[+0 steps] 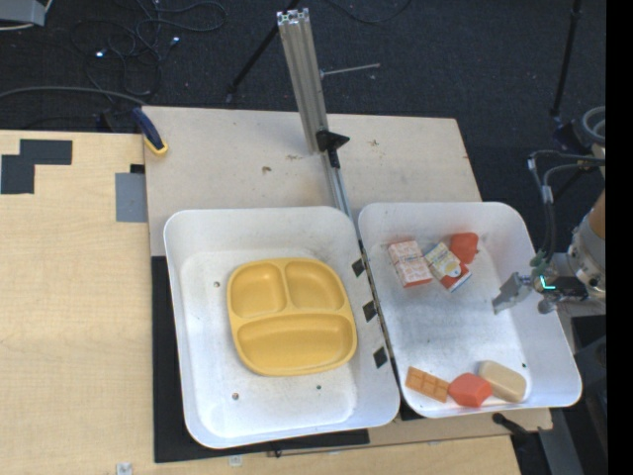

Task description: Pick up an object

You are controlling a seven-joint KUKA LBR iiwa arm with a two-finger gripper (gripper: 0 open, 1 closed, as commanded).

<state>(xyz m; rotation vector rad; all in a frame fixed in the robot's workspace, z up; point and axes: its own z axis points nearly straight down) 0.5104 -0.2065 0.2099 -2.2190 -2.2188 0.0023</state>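
Starting at the left of the surface (59, 295), pale wood with a few grey and black patches, nothing to grab there. Next comes the left bin (188, 265), and inside it sits a yellow divided plate (292, 317), three compartments, lying flat near the middle of the bin, long side running roughly toward the bin's right wall. A metal post (305, 77) stands up at the back edge of the surface, between the two bins.

Now the right bin (435, 354), and here's the choice of targets. Toward its back wall there's a huddle: a small pink-and-white carton (408, 262), a smaller yellowish packet (442, 260) touching it, and a red-and-white item (461, 255) leaning in from the right. Down by the front wall, three more in a row: an orange waffle-like block (426, 383), a red piece (470, 390) just beside it, and a tan bar (502, 380) touching that, its long axis slanting toward the front right corner.

And at the bin's right wall, the pincer (522, 292), coming in over the rim with a small green light glowing behind it. Whether it's apart or together, I cannot tell from here, and nothing shows between its tips.

So the key relation, as I read it: the back huddle lies to the pincer's left and a little toward the back wall, the front row lies toward the front edge and slightly left. The tan bar looks the nearest of that row, with the red-and-white item about as close on the other side
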